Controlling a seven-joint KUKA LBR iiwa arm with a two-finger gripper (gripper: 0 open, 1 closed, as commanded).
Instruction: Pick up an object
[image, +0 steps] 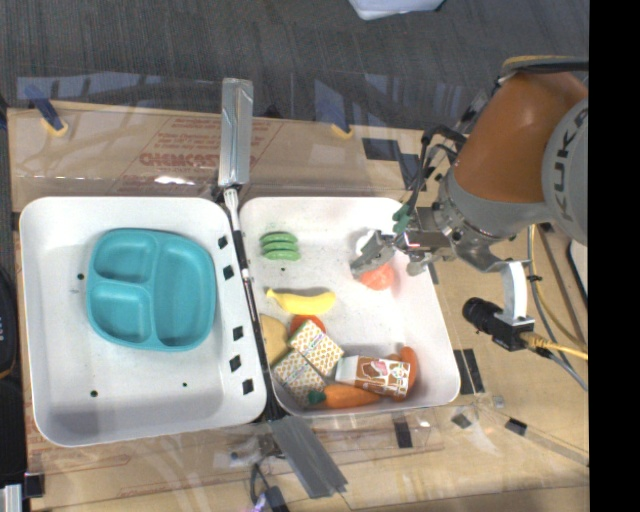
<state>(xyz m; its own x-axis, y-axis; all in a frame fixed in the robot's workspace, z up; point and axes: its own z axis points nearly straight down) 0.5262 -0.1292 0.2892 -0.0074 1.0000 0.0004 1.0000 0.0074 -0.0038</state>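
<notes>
A robotics lab: taped bench (120, 140), cabled arm (520, 140), toy-food bins (440, 340).

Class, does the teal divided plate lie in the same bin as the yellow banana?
No: the teal divided plate lies in the left bin, the yellow banana in the right.

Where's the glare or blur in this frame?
Camera view: glare streaks across the clear sheeting behind the bins; soft shadow pools in the left bin below the teal divided plate; the gripper is slightly soft over the red-orange object; the banana and the carton look sharp.
</notes>
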